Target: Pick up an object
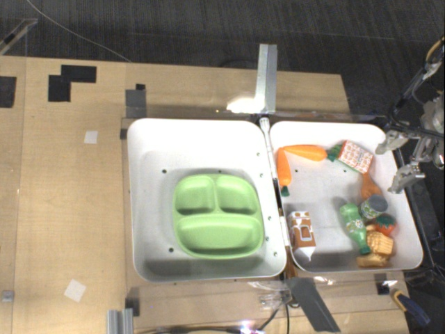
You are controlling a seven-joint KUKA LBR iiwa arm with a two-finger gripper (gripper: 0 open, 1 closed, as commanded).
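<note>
My gripper (396,161) hangs over the right rim of the right bin (321,190), its two fingers spread open with nothing between them. Inside that bin, an orange carrot (303,153) lies along the far wall, and a second orange piece (283,170) lies by the left wall. A red-and-white packet (355,157) sits left of the gripper. Below it are another orange piece (368,185), a grey can (374,205), a green bottle (353,224) and a yellow waffle-like item (379,245). A brown carton (302,229) lies near the front left.
The left bin (142,186) holds a green divided plate (217,214). A metal post (267,75) stands behind the seam between the bins. Bare wooden bench (62,207) stretches to the left.
</note>
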